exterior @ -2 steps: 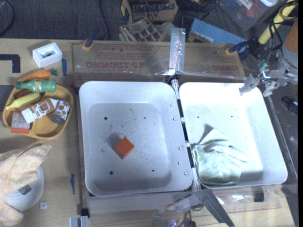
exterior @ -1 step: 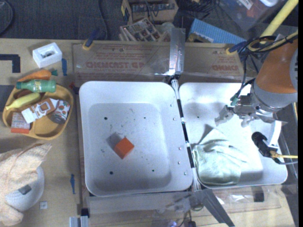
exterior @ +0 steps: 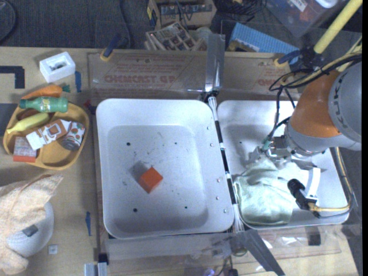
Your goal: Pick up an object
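Gripper (exterior: pixel 275 153): low in right bin (exterior: pixel 241 117), jaw state cannot tell, wrist hides them. Pale cloth (exterior: pixel 261 194): just beneath, possibly touching. Orange block (exterior: pixel 152 179): left bin (exterior: pixel 115 119), well apart from jaws. Nothing lifted; grasp and raise remain.

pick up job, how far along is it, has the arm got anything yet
Done: the grey arm with the orange band has reached down into the right white bin, and its gripper is right above the crumpled pale green cloth. In hand: nothing visibly held; the wrist hides the grasp. Left: closing on something and lifting it. The small orange cube lies untouched in the left white bin.
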You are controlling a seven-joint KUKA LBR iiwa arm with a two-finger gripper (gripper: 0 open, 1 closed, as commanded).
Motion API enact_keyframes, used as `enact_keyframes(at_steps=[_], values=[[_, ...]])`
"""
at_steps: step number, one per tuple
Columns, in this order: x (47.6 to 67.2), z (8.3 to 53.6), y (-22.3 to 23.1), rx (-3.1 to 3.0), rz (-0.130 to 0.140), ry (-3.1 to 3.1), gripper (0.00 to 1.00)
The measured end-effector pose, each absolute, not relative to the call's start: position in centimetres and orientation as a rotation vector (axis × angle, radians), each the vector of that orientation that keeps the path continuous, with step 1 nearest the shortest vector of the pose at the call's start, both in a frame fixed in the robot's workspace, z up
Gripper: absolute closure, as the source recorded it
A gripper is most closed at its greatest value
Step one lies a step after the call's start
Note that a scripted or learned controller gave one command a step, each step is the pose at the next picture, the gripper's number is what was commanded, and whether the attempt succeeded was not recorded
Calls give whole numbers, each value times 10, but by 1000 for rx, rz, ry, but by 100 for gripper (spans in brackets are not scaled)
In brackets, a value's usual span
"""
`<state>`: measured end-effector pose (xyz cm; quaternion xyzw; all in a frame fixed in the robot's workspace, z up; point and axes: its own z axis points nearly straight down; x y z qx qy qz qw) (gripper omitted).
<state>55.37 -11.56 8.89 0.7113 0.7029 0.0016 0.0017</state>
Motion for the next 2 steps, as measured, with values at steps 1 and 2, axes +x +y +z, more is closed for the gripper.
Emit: enact_keyframes(at_steps=[1, 2], values=[[554, 89, -116, 2233, 5, 2206, 0], [539, 92, -99, 2210, -1, 2237, 0]])
